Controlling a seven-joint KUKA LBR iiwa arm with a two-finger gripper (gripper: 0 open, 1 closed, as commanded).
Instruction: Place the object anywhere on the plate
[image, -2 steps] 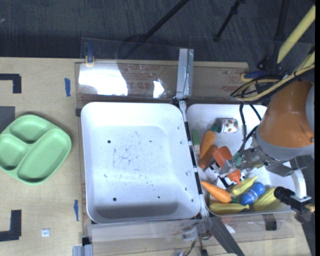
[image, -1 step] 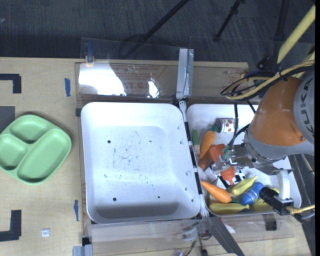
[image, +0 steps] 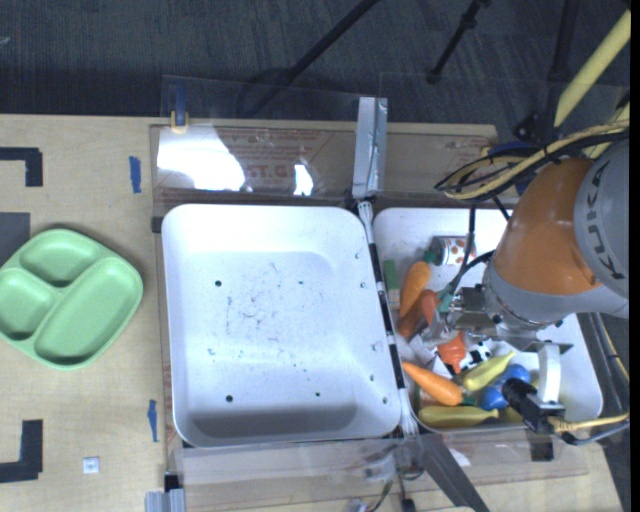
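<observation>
The green divided plate (image: 68, 297) lies on the bench at the far left, outside both bins. My gripper (image: 462, 330) hangs low over the right bin (image: 580, 395), down among a heap of toy foods. Around it lie an orange carrot (image: 414, 286), a red piece (image: 429, 308), an orange-red piece (image: 452, 353), a second carrot (image: 432, 382), a yellow banana (image: 487, 371) and a blue piece (image: 506, 391). The grey wrist and orange band (image: 540, 245) hide the gripper's upper part.
The left bin (image: 270, 320) sits between the plate and the right bin, its bare floor marked with faint scuffs. A raised divider wall (image: 380, 300) separates the bins. A small printed packet (image: 450, 249) lies at the back of the right bin. Cables (image: 520, 160) trail at the upper right.
</observation>
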